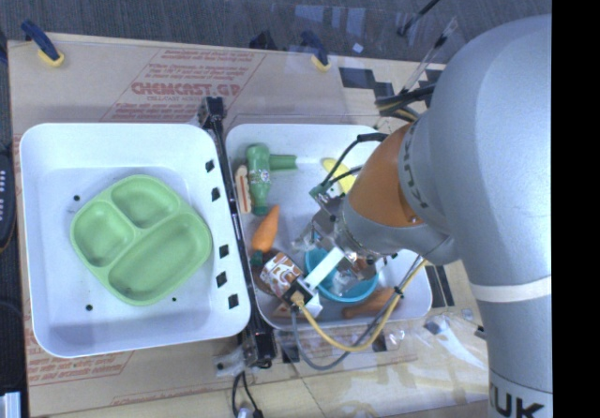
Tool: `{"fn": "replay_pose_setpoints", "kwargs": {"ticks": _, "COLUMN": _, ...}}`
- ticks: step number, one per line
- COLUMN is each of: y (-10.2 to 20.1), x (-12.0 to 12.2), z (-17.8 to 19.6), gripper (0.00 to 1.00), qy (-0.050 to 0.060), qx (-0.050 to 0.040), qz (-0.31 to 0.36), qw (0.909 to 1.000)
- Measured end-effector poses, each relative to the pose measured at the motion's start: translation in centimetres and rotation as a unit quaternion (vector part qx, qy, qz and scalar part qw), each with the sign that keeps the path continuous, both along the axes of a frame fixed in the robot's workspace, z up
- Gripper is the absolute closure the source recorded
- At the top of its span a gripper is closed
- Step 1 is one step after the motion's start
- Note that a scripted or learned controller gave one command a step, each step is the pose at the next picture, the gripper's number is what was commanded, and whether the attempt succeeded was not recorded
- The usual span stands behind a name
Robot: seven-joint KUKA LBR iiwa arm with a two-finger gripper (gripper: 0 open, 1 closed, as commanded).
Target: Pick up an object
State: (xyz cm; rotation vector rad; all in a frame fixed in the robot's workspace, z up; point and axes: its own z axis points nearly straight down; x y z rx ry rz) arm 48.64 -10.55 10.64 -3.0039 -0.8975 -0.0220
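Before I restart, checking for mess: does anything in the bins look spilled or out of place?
Nothing stands out. The green plate lies flat in the left bin; the carrot and blue bowl lie inside the right bin.

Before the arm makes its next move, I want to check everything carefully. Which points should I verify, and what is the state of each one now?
1. Arm is at the bin with pickable things: ok, it is low in the right bin.
2. A target lies uncovered: ok, the carrot and the green toy tool are in plain sight beside the wrist.
3. Blue bowl fully visible: not ok, the wrist covers part of it.
4. Something is already held: cannot tell, the wrist hides that spot.
5. Left bin is out of the way: ok, its green plate lies apart from the arm.
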Motion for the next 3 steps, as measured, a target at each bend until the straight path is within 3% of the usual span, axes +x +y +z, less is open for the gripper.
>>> {"fn": "replay_pose_setpoints", "kwargs": {"ticks": 1, "y": 0.2, "x": 0.3, "z": 1.1, "gripper": 1.0, "qy": -0.002, "qx": 0.0008, "qz": 0.006, "qw": 1.0}}
{"fn": "replay_pose_setpoints", "kwargs": {"ticks": 2, "y": 0.1, "x": 0.1, "z": 0.9, "gripper": 0.0, "qy": 0.002, "qx": 0.0008, "qz": 0.006, "qw": 1.0}}
{"fn": "replay_pose_setpoints", "kwargs": {"ticks": 3, "y": 1.0, "x": 2.7, "z": -1.0, "gripper": 0.0, "qy": 0.012, "qx": -0.0014, "qz": -0.166, "qw": 0.986}}
